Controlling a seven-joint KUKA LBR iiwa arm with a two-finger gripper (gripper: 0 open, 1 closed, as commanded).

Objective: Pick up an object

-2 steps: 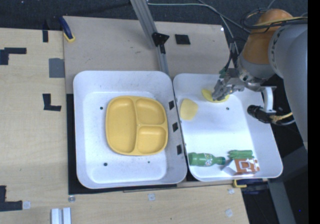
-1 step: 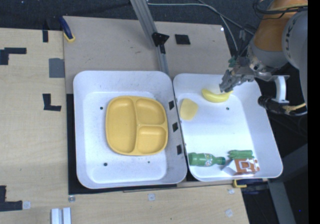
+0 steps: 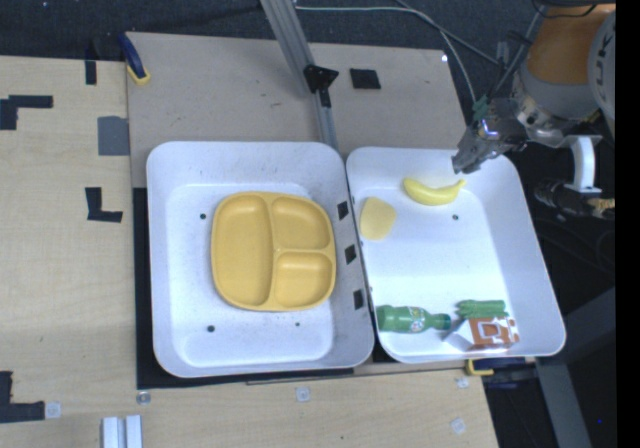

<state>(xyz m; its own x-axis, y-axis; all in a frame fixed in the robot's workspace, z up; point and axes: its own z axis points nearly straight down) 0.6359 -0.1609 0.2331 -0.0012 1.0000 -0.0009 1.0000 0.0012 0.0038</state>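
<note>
Yellow divided plate (image 3: pixel 272 250) sits alone in the left bin (image 3: pixel 170 236). Over in the right bin (image 3: pixel 520 256), the banana (image 3: pixel 432 191) lies untouched, gripper (image 3: pixel 470 158) hovering just beside it, can't tell its state. Nothing lifted yet, whole grab's left.

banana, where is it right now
The banana lies in the right bin, near its far edge, just below and left of the gripper, with a pale yellow piece to its left.

Plate (image 3: pixel 272 250) in L bin (image 3: pixel 170 236), banana (image 3: pixel 432 192) at back of R bin (image 3: pixel 530 266), bottle (image 3: pixel 410 318) at front
</note>
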